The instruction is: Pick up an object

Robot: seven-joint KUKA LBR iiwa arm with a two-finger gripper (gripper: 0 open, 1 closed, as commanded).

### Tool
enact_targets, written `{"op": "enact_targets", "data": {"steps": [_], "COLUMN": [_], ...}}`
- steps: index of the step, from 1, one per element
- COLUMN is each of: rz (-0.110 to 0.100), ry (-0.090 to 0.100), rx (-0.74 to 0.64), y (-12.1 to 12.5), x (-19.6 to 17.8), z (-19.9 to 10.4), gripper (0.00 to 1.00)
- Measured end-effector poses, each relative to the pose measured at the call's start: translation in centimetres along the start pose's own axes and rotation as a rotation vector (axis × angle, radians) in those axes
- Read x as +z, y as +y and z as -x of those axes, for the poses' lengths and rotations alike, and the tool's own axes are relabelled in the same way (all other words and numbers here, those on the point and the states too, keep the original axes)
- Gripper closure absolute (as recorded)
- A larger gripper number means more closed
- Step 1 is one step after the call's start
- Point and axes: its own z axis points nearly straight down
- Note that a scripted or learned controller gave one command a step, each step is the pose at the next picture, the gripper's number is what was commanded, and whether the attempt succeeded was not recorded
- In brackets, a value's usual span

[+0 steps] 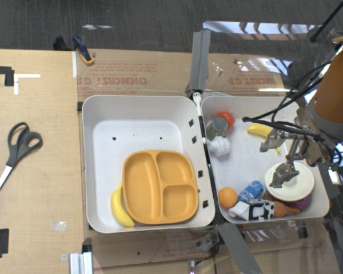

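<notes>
My gripper (284, 174) hangs in the right bin (240, 104), over the left part of a white round dish (300, 185) that rests on a purple object (302, 201). Nothing shows held in it. Along the bin's front lie an orange ball (227, 197), a blue object (252, 189), a black-and-white block (258, 210) and an orange piece (281, 209). Farther back are a yellow banana-shaped toy (259, 131), a red and green item (219, 124) and a white object (220, 146).
The left bin (103, 130) holds a yellow divided plate (160, 186) with a banana (120, 208) at its left edge. Scissors (14, 150) lie on the bench to the left. Black cables (274, 116) trail from the arm across the right bin.
</notes>
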Motion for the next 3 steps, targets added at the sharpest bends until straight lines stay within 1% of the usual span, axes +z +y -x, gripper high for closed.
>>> {"op": "enact_targets", "data": {"steps": [1, 2, 3], "rz": [-0.004, -0.009, -0.001], "ry": [-0.049, -0.042, -0.020], "rx": [0.044, 0.168, 0.283], "y": [-1.5, -1.0, -0.5], "x": [14.5, 15.5, 16.5], "z": [0.8, 1.4, 1.5], "gripper": [0.00, 0.00, 0.00]}}
